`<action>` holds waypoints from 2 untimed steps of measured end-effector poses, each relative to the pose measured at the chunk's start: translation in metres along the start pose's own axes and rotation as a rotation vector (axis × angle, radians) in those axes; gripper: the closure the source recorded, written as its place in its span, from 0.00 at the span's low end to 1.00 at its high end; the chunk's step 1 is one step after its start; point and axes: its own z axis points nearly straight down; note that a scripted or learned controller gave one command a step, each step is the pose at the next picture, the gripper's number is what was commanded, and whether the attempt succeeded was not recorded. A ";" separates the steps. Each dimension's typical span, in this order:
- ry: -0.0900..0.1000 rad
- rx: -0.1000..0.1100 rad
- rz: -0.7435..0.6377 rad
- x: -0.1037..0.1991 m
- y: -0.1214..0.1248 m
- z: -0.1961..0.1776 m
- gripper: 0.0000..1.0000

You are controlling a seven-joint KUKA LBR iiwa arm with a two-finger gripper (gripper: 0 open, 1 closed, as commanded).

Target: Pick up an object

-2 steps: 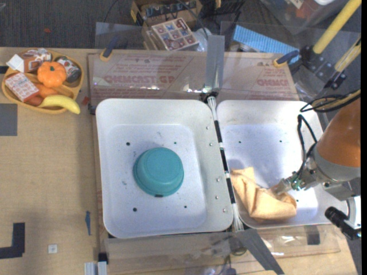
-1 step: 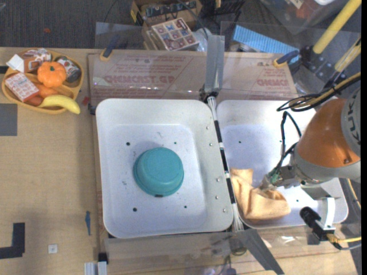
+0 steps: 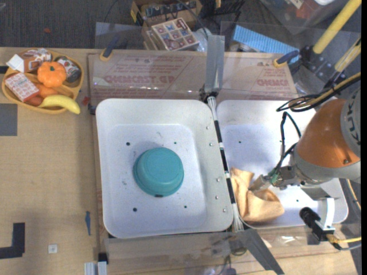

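Bowl of toy food [image 3: 42, 82] on bench, cardboard boxes [image 3: 167, 17] beyond bins

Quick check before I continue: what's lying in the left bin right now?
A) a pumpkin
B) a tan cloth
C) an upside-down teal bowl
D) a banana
C: the teal bowl sits upside down near the middle of the left bin, while the tan cloth lies in the right bin.

I've got two bins side by side: in the left bin [image 3: 109, 153] an upturned bowl [image 3: 159, 171] sits near its middle. In the right bin [image 3: 252, 125] a crumpled cloth [image 3: 258, 202] lies at the near left corner, against the dividing wall. My gripper [image 3: 265, 182] is right over the cloth, the arm [image 3: 330, 145] reaching in from the right. A fruit dish [image 3: 40, 82] sits beyond the left bin's far left corner.
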 end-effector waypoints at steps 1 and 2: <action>0.001 -0.001 0.002 -0.001 0.001 -0.009 1.00; 0.006 0.013 0.049 -0.024 0.007 -0.009 1.00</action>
